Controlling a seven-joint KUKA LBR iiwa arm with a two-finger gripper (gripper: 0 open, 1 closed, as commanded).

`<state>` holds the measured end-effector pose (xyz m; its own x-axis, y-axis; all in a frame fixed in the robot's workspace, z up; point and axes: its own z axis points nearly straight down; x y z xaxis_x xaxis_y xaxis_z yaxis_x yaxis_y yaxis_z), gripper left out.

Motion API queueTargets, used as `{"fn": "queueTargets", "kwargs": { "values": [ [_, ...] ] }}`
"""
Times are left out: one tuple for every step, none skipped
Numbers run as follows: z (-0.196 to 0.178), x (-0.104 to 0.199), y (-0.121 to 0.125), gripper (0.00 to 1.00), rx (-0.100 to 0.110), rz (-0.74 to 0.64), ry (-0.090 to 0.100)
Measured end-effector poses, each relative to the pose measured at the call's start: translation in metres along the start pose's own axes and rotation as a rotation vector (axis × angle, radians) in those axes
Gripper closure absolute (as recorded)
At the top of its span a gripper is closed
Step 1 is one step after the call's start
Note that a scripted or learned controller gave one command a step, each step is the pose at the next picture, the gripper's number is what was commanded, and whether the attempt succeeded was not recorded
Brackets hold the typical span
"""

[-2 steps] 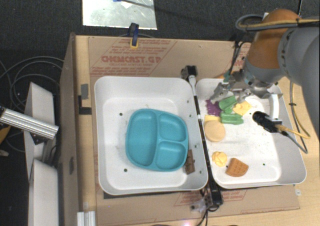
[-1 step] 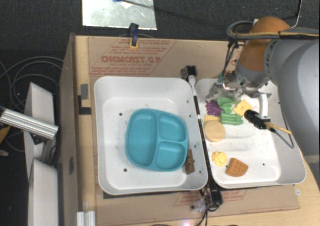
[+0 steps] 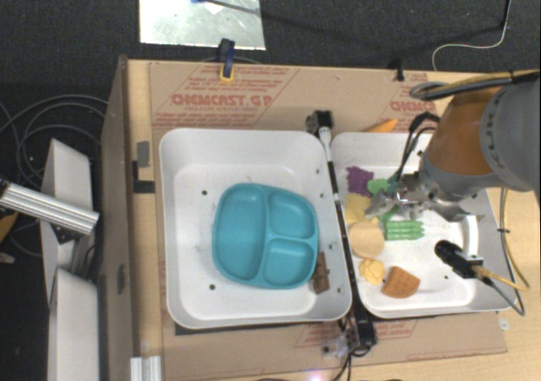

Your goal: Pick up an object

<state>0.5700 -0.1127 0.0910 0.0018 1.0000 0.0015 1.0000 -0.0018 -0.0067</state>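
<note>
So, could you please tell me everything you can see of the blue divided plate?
The plate is turquoise, apparently smooth plastic, with rounded corners and raised ridges splitting it into three compartments: one large on the view's left, two smaller on the right. It lies flat, right way up, slightly turned, in the left bin, right of centre. A small brown object sits against its lower right corner.

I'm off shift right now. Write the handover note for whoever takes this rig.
Gripper: low in the right bin, among the pieces; I cannot tell whether it holds anything.
Right bin: purple piece, green piece, pale round piece, small yellow piece, orange-brown piece.
Left bin: blue divided plate, small brown piece at its right wall.
Done: no pick evident, nothing lifted.
Left: grasp one object and lift it.
</note>
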Motion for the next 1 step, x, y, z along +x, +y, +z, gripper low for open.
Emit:
{"fn": "queueTargets", "kwargs": {
  "values": [
    [0.0078, -0.0119, -0.0644, 0.0, -0.002, 0.0, 0.0]
  ]
}}
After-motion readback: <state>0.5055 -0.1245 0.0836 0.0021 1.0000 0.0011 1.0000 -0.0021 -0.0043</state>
